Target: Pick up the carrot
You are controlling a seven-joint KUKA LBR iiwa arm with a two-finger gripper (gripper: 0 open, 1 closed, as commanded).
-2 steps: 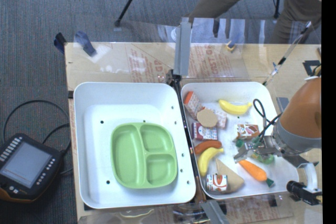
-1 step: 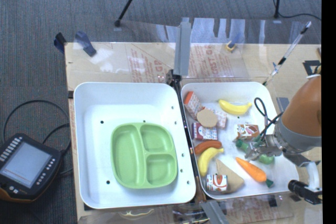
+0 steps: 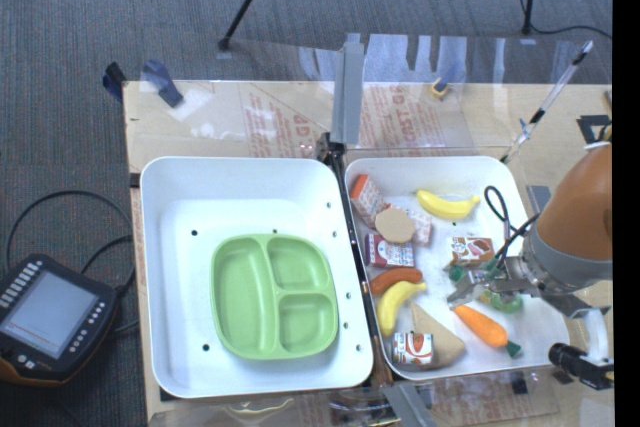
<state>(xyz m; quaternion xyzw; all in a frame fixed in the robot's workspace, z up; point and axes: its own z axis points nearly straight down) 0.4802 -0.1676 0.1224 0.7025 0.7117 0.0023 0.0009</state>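
Note:
The carrot is orange with a small green stem end. It lies flat near the front right corner of the right bin, pointing toward the lower right. My gripper hangs over the same bin just behind the carrot, a little above it, with the grey and orange arm coming in from the right. The gripper's metal parts overlap a green toy, and nothing orange shows in its grasp.
Around the carrot lie a wedge-shaped toy, a can, two bananas, a sausage and small cartons. The left bin holds a green divided plate. A black cable loops near the arm.

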